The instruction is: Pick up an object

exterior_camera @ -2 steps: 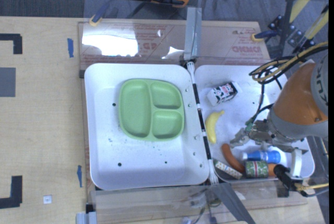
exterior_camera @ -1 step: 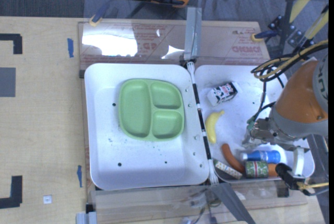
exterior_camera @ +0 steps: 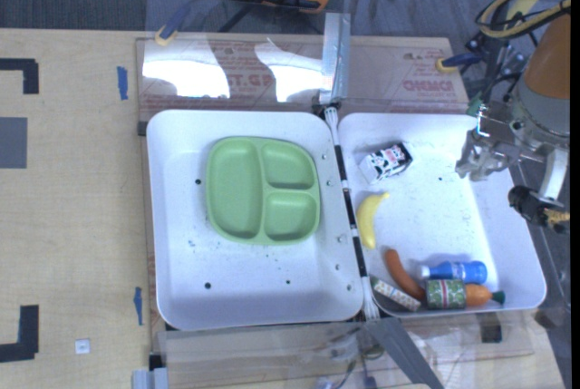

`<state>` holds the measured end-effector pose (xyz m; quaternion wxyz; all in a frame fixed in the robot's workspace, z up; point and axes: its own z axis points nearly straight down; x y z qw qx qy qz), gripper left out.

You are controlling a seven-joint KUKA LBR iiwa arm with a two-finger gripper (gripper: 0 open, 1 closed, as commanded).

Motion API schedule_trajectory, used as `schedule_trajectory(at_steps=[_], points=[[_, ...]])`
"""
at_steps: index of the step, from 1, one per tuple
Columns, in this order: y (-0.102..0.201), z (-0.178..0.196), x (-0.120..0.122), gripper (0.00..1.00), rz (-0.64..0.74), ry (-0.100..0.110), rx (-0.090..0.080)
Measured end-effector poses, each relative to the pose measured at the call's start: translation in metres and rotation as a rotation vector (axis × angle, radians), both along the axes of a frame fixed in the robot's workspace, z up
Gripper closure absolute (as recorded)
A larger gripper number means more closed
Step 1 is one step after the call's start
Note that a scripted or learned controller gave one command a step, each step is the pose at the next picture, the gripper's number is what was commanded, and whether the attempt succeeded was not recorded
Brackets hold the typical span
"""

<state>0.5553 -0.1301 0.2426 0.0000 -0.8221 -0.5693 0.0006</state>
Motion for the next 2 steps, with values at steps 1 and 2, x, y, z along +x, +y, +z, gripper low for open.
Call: schedule_trajectory(at_steps=[1, 2], points=[[0.051, 0.062, 0.042, 1.00, 0.082, -0.001, 0.000], [0.086, 0.008, 0.075, 1.00, 0.087, 0.002, 0.001]])
